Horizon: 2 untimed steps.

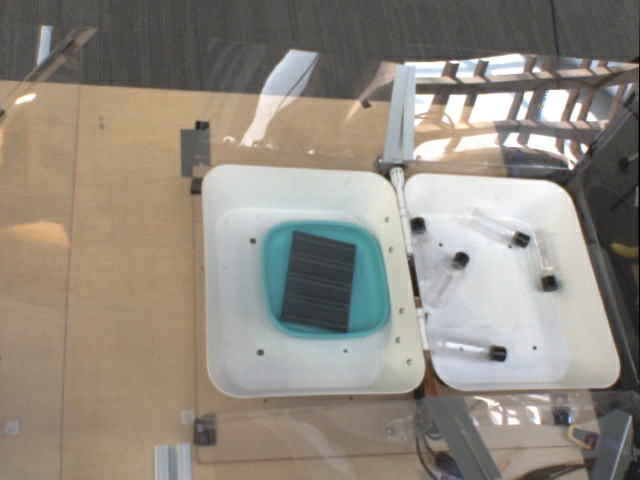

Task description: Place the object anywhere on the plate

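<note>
A teal plate (pixel 374 268) rests in the left white bin (pixel 235 268). A dark grey ribbed rectangular block (pixel 319 281) lies flat on the plate, roughly centred and slightly tilted. In the right white bin (pixel 580 338) lie several clear tubes with black caps, among them one at the front (pixel 475 349), one near the middle (pixel 450 271) and one at the right (pixel 545 261).
A metal divider post (pixel 399 118) stands behind the seam between the bins. Wooden bench surface (pixel 100 268) stretches to the left. Brackets and cables sit along the front edge (pixel 450 438).
</note>
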Tool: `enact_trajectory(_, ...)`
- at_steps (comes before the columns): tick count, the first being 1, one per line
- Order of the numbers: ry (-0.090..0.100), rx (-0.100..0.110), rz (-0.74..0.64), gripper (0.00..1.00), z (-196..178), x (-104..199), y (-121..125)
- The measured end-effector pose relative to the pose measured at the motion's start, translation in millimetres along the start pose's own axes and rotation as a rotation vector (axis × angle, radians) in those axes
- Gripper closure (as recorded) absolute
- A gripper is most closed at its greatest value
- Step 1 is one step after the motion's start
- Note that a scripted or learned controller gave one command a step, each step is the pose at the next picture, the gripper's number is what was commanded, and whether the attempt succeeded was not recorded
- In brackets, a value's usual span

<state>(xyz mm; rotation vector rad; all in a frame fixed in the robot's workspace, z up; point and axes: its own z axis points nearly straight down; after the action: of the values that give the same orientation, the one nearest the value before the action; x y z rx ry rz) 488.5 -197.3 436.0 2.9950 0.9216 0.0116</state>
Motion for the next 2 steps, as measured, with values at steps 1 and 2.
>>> enact_trajectory(1,0.0,0.001,0.267,0.0,0.1,-4.8,6.8)
enact_trajectory(2,0.0,0.0,0.388,0.0,0.1,-4.7,6.9)
